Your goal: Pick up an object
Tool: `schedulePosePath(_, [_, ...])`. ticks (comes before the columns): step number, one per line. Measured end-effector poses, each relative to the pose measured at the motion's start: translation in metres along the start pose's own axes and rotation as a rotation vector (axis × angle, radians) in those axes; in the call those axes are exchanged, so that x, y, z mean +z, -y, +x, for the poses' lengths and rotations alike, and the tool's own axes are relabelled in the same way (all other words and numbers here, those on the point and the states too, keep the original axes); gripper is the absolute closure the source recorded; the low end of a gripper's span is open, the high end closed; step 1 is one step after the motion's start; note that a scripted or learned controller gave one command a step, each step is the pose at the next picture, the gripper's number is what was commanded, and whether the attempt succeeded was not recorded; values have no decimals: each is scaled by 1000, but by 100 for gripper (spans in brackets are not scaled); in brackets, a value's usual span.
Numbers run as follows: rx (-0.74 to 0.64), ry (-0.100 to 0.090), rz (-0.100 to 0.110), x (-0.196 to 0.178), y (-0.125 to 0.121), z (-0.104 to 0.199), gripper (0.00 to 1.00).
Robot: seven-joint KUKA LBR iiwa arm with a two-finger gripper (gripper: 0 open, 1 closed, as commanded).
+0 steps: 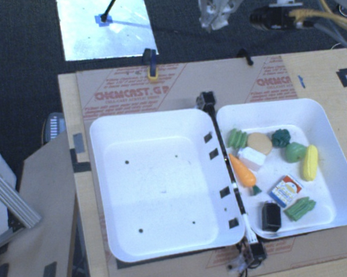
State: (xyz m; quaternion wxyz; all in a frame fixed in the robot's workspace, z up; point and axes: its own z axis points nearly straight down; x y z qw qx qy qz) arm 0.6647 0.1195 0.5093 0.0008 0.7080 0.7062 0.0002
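The right bin (332, 139) holds several small objects. An orange carrot (243, 170) lies by its left wall, next to a white block (251, 157) and a tan round piece (259, 142). A yellow corn cob (310, 162), a green pepper (294, 151) and a dark green broccoli (280, 137) sit to the right. A small red and blue box (285, 191), a black block (270, 216) and a green pod (299, 209) lie near the front. My gripper (219, 9) hangs high above the bench's far edge, well away from the bins, with nothing seen in it.
The left bin (107, 143) stands beside the right one, joined by a black-clipped divider (222, 160). A yellow and blue clamp (151, 66) sits at the bench's far edge. A shiny metal sheet (105, 22) lies on the dark floor beyond. Cables (316, 18) trail at upper right.
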Motion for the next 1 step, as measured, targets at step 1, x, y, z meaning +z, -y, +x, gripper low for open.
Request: schedulePosePath(1, [-13, -1, 13, 115, 36, 79, 100])
